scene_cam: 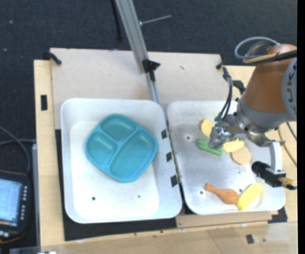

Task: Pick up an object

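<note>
Two shallow white bins sit side by side on the pale bench (104, 73). The left white bin (78, 194) carries a teal plastic divided plate (121, 147), which lies toward the middle and leaves bare floor along the near edge and left side. The right white bin (192, 194) holds the small things, all crowded into its right half; its left half, next to the shared wall, is open floor.

The grey arm with its orange band (266, 94) reaches in from the right, and the gripper (218, 137) hangs low over the upper middle of the right bin. Whether it is open or closed cannot be told.

Just below the gripper lies a green flat piece (209, 148), its long axis running from upper left to lower right. A yellow round piece (207, 126) sits just left of the gripper, a yellow slice (233, 145) and a tan round disc (241, 156) just to its right.

Near the front edge, an orange drumstick-shaped toy (222, 193) points its thin end up-left, touching a yellow lemon-like piece (250, 195).
</note>
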You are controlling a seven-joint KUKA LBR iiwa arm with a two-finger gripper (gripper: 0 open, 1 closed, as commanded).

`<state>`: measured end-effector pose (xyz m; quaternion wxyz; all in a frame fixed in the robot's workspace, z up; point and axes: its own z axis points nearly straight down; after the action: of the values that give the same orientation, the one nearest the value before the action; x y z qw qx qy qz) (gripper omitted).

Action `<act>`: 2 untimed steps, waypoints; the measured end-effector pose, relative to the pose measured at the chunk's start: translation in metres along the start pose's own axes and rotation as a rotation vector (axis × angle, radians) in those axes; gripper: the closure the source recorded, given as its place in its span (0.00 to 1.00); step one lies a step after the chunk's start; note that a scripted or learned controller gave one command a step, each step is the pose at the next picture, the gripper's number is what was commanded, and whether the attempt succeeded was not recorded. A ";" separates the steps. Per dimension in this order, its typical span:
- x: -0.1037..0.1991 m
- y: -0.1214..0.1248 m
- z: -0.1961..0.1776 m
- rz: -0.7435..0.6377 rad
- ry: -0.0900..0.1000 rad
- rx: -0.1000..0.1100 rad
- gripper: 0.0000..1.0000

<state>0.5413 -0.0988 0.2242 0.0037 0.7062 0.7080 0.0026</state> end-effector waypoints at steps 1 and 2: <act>-0.001 0.002 -0.027 -0.001 0.001 0.004 1.00; 0.060 0.012 -0.031 -0.006 0.003 0.007 1.00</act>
<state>0.5527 -0.0385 0.2551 0.0001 0.7042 0.7100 0.0013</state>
